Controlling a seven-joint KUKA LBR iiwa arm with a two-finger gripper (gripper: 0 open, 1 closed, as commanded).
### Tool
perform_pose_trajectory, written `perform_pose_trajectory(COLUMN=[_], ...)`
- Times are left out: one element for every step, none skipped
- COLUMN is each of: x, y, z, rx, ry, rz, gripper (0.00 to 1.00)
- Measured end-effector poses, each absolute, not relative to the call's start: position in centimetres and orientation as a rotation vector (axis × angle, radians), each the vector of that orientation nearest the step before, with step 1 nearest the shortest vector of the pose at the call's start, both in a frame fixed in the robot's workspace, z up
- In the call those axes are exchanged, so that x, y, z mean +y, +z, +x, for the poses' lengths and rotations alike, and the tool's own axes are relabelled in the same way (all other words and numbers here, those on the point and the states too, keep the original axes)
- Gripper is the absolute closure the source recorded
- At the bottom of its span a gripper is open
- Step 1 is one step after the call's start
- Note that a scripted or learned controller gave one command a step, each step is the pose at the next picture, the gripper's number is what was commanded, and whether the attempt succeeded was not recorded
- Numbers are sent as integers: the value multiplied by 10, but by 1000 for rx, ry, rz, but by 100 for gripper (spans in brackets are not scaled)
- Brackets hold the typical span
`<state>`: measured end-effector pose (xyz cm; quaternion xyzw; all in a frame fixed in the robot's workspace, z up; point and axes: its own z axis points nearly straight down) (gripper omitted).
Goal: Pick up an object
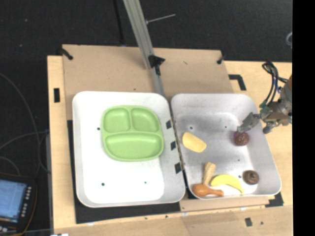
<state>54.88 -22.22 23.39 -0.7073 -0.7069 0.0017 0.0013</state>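
In the right bin (256,112), a dark-red roundish object (241,139).

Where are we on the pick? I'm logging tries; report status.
Gripper at the right bin's far right side, fingers open. One fingertip right over the dark red ball, nothing held. Nothing in the way.

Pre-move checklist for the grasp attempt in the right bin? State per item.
1. Gripper over the right bin: ok, it hangs at the bin's right side.
2. Target close: ok, the dark reddish ball lies just below the tip.
3. Target free of neighbours: ok, the yellow wedge and brown donut sit apart from it.
4. Jaws open enough: cannot tell.
5. Anything already held: cannot tell.
6. Clutter at the bin's front edge: not ok for a sweep there; banana, orange drumstick and tan stick crowd together.
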Motion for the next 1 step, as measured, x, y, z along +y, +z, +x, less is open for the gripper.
perform_pose_trajectory(x=[-224], y=[192], z=[548], rx=[-2219], ry=[5], rz=[-2222], gripper=[0])
